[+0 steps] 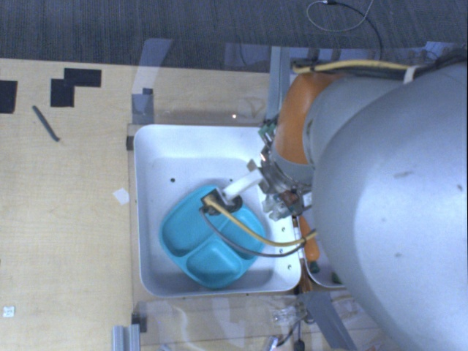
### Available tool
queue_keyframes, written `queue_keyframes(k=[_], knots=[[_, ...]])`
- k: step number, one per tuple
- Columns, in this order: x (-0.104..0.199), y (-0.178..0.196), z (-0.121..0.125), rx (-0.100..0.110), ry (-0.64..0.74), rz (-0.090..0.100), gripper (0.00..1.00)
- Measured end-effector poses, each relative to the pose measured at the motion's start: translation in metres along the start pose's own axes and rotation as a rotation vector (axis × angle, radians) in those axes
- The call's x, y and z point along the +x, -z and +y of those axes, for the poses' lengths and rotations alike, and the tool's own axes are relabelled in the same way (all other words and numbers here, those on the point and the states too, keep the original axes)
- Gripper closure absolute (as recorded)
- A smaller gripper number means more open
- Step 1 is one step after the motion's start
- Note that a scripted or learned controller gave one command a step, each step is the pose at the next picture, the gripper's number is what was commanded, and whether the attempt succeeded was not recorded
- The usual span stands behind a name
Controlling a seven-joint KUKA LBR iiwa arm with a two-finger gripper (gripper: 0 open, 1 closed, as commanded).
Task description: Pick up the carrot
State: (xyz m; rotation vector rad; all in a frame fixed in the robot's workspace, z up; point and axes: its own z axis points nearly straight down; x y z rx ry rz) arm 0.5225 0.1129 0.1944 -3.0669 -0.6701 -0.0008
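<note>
Orange carrot [313, 251]: only a slim, tapered sliver of it shows, at about 4 o'clock from the middle of the view. It lies along the seam where the two bins meet and is mostly hidden under the grey arm [395, 196]. I cannot tell whether it lies inside the right-hand shallow white bin [322, 280] against its near wall or partly on the rim.

The two-finger gripper [281, 199] hangs at about 12 o'clock from the carrot, over the 3 o'clock edge of the left-hand shallow white bin [161, 159]. The wrist blocks the pincer, so whether it is wide, narrow or holding anything cannot be told. Nothing shows the carrot in its grasp.

In my judgement the step in hand is the approach, with the pick not yet made. To do it well, the gripper should travel toward 6 o'clock until it is centred over the carrot. It should then turn so its closing line crosses the carrot's narrow width, not its length. Because the carrot is close to a bin wall, the descent needs to be straight. The outer side must also clear that wall, or the carrot may roll or get pinned against it.

The left-hand bin holds a blue plastic plate with divided compartments [205, 240], toward its 6 o'clock side. The plate looks slightly tilted, and I see no food in its compartments. Very little of the right-hand bin shows beyond a strip of rim.
</note>
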Motion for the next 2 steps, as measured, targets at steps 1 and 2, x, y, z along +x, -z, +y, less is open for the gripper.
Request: queue_keyframes(k=[1, 2], knots=[[0.001, 0.01, -0.001, 0.0, 0.007, 0.001, 1.0], [0.003, 0.02, -0.001, 0.0, 0.013, 0.002, 1.0]])
